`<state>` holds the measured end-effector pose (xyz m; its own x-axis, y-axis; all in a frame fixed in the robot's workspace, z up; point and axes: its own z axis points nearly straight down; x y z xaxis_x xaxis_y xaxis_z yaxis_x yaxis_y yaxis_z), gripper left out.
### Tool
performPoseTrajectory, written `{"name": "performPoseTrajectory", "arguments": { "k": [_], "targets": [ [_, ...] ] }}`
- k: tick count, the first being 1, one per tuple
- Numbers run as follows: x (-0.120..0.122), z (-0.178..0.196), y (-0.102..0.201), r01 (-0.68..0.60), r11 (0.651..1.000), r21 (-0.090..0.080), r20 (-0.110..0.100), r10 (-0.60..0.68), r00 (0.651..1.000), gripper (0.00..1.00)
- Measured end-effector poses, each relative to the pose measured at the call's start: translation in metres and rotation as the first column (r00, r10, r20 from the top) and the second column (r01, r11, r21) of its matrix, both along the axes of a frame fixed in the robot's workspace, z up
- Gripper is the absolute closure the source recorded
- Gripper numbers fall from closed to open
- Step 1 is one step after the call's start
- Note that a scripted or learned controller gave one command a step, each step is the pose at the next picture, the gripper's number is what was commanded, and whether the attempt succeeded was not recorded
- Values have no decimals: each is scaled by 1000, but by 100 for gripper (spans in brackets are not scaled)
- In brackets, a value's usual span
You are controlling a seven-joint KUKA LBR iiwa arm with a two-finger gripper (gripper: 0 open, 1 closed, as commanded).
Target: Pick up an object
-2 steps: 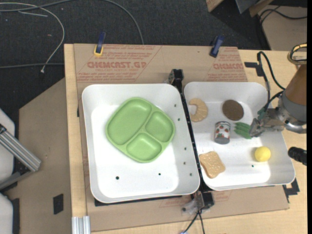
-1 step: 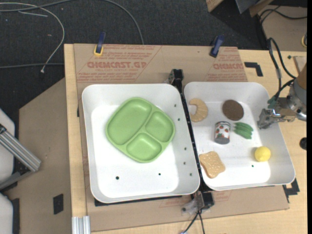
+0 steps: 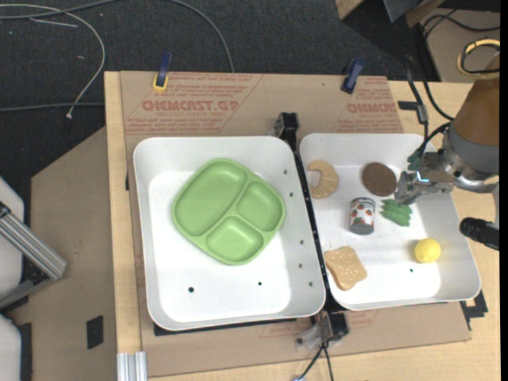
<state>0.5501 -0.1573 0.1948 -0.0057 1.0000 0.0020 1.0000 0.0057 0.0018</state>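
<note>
The right bin holds several small items. A tan half-ring pastry lies at its left, and a brown round cookie sits to the right of it. A small can stands in the middle beside a green leafy piece. A yellow lemon rests toward the right, and a slice of toast lies near the front. My gripper hangs just above the green piece's upper right end and right of the cookie. Nothing shows held in it.
The left bin carries a green divided plate. A black divider runs between the two bins. The arm comes in over the right bin's right rim. Blue clamps grip the cardboard at the back.
</note>
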Motion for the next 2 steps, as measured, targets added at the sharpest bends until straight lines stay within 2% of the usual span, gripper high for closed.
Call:
{"name": "performPoseTrajectory", "arguments": {
  "k": [2],
  "targets": [
    [41, -4, 102, -1, 1000, 1, 0, 1, 1000, 100]
  ]
}}
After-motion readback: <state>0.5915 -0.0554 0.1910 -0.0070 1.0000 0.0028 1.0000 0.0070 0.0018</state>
